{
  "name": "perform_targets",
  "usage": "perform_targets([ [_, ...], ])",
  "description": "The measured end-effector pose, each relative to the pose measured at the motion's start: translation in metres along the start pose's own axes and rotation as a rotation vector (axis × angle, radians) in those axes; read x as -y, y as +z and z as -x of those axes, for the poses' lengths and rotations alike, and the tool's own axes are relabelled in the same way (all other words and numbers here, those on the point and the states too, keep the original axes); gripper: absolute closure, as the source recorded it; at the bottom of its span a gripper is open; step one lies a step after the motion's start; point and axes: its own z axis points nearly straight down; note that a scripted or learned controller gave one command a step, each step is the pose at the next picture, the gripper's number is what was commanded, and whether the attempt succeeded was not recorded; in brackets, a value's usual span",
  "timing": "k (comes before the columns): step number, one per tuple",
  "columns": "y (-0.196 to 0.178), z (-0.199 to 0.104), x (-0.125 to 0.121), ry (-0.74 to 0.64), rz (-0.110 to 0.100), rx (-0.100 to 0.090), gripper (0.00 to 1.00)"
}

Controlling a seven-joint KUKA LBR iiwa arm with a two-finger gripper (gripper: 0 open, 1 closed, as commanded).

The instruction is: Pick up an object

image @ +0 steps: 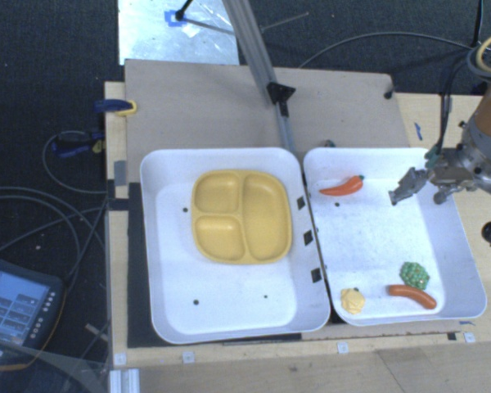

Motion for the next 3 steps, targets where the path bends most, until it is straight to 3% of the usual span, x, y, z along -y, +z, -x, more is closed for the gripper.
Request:
perform_targets([
  [1, 0.0, 0.0, 0.0, 0.002, 0.001, 0.0, 0.0],
  [3, 0.086, 0.003, -0.003, 0.005, -0.005, 0.0, 0.0],
])
